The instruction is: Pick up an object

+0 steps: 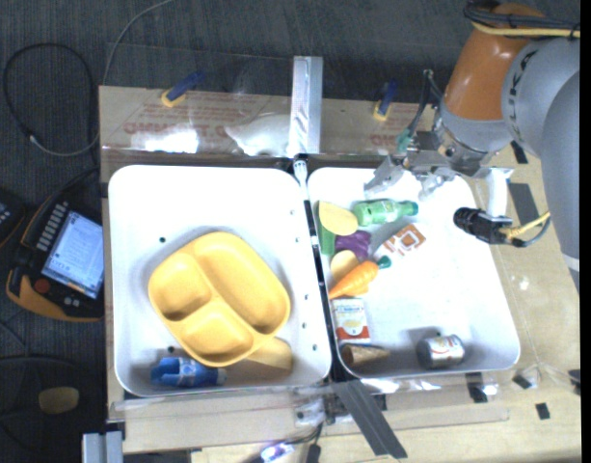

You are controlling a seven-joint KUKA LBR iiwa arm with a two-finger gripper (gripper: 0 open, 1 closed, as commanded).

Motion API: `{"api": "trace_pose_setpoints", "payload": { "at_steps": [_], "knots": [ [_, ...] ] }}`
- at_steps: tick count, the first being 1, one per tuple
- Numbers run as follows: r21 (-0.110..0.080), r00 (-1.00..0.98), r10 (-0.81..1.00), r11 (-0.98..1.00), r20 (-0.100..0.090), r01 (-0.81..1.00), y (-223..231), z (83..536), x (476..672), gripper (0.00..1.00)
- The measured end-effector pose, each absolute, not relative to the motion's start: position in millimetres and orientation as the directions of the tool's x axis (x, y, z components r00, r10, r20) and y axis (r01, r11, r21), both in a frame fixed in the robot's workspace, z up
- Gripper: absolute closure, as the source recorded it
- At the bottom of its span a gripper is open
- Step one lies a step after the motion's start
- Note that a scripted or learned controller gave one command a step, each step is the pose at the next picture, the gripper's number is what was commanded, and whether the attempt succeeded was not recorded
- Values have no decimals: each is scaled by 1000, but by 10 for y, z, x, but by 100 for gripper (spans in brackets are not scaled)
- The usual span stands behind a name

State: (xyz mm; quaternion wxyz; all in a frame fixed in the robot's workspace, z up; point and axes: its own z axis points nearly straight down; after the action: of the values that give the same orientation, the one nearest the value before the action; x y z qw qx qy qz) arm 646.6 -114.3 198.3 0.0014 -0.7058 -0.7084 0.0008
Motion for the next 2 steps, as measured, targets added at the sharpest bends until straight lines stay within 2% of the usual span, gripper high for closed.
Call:
{"api": "trace_pose_setpoints", "payload": {
  "at_steps": [1, 2],
  "knots": [
    [0, -173, 985, 173, 0, 985, -1383, 941, 6485, 0],
    [9, -160, 987, 160, -5, 987, -1769, 895, 6228, 0]
  ]
}}
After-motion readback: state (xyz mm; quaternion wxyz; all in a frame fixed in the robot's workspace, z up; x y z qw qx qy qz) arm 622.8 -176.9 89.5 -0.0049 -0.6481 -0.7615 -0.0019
